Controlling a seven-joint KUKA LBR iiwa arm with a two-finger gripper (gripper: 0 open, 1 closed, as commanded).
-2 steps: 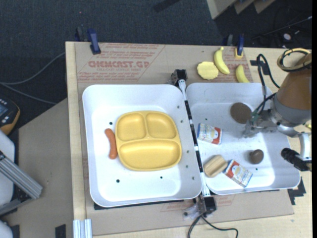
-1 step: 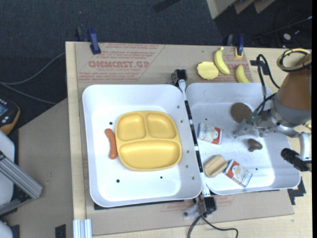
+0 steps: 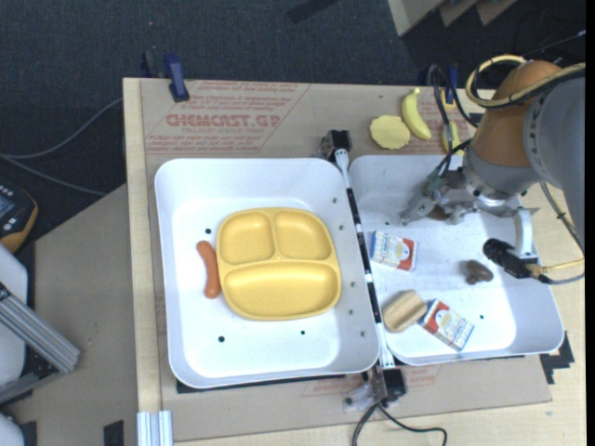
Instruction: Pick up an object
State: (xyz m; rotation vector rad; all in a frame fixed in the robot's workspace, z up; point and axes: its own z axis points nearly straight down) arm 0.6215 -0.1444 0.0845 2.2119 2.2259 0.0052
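We are reaching into the right bin from the right, and our gripper is hanging low over its upper left part, above bare white floor. We judge this to be the approach step: nothing is sitting between the jaws, and how wide they stand we cannot tell from this slant.

The candidates are lying lower in the same bin: a small printed carton, flat and boxy; a second carton near the front wall; a tan bread roll, rounded and matte; and a small brown lump, irregular. The first carton is lying nearest, so we are expecting the next move to call for a shift toward it and a descent square to its narrow sides.

In the left bin a glossy yellow divided plate and an orange sausage are resting. On the tabletop, a plastic banana and a yellow wedge are lying.
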